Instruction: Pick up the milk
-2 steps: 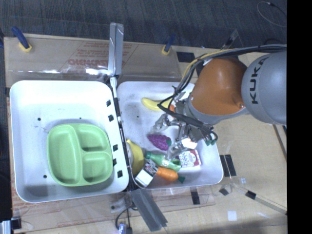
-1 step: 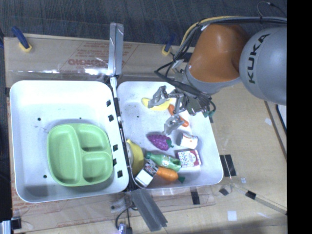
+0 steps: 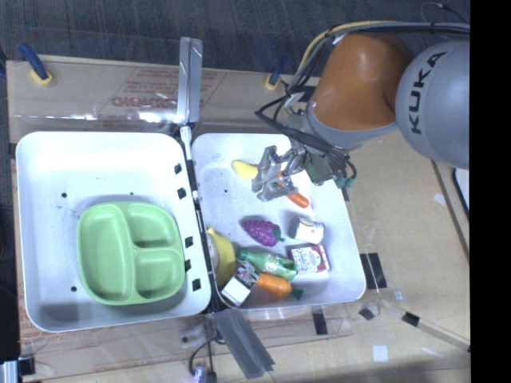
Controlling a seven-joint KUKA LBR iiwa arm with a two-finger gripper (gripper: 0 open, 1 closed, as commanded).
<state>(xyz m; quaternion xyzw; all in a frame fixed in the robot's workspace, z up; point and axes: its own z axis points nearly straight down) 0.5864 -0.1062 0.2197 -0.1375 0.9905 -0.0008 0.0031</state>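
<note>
A bench topped with brown cardboard [image 3: 399, 214] carries two shallow white bins side by side, with dark floor beyond its far edge. The left bin [image 3: 48, 174] holds a green divided tray [image 3: 132, 252] with three compartments, lying toward the near side. The right bin [image 3: 219, 162] holds a scatter of toy food: a yellow lemon-like piece [image 3: 244, 167] at the far side, a purple bunch of grapes [image 3: 261, 230] in the middle, a small white cup-like container [image 3: 307, 230] just right of it, a banana [image 3: 223, 251] against the left wall, a green bottle [image 3: 267, 261] and a carrot [image 3: 274, 286] near the front. The milk [image 3: 310, 259], a small carton with red print, lies by the near right corner, just beside the green bottle and below the white container. The gripper [image 3: 275, 174] hangs over the far half of the right bin, well apart from the milk, with a small orange piece [image 3: 298, 200] just beside its tip. Whether its jaws are spread or pressed together cannot be told from here.
</note>
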